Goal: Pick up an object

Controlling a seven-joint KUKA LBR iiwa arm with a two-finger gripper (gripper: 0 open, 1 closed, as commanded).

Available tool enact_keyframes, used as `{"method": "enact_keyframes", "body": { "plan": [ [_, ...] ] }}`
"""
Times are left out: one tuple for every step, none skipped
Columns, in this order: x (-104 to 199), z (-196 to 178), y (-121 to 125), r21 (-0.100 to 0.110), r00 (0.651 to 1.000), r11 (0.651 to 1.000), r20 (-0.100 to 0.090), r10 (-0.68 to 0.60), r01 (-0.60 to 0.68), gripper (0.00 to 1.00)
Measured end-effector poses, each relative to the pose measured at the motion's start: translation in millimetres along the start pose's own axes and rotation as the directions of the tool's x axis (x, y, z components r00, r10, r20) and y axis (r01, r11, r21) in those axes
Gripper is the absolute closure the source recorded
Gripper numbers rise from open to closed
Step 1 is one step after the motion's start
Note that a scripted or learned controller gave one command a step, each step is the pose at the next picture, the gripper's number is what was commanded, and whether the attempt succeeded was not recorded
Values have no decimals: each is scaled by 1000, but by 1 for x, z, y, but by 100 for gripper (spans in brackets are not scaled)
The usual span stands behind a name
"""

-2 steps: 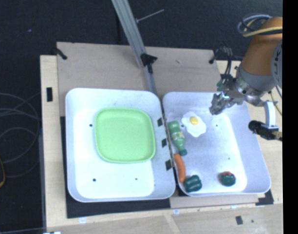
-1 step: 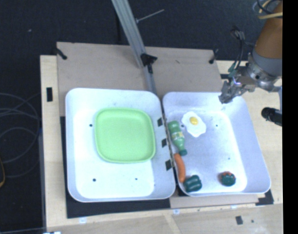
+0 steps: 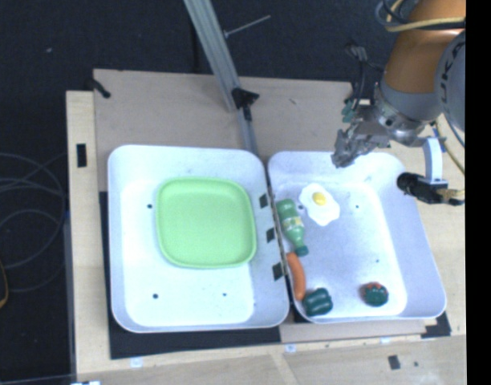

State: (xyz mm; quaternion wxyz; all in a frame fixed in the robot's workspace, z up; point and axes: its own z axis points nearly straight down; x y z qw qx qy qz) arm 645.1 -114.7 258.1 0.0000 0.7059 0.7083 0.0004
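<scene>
The right bin point(image 3: 406, 239) holds a fried egg toy point(image 3: 319, 204) near its back left. A green bottle-shaped toy point(image 3: 291, 224) lies along its left wall, with an orange carrot point(image 3: 296, 273) and a dark green piece point(image 3: 317, 301) in front of it. A red and green ball-like toy point(image 3: 375, 293) sits at the front right. My gripper point(image 3: 345, 156) hangs over the back edge of the right bin, up and right of the egg, with nothing seen between its fingers.
The left bin point(image 3: 129, 239) holds a light green square plate point(image 3: 205, 221). A grey metal pole point(image 3: 217, 50) slants down from the top to the divide between the bins. The bench edge runs close behind both bins.
</scene>
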Motion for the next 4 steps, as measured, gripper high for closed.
{"method": "enact_keyframes", "body": {
  "plan": [
    [49, -4, -6, 0, 1000, 1000, 0, 0, 0, 100],
    [95, -7, 0, 0, 1000, 1000, 0, 0, 0, 100],
    [145, 10, 2, 1, 1000, 1000, 0, 0, 0, 100],
    [187, 16, 4, 0, 1000, 1000, 0, 1, -1, 100]
  ]
}}
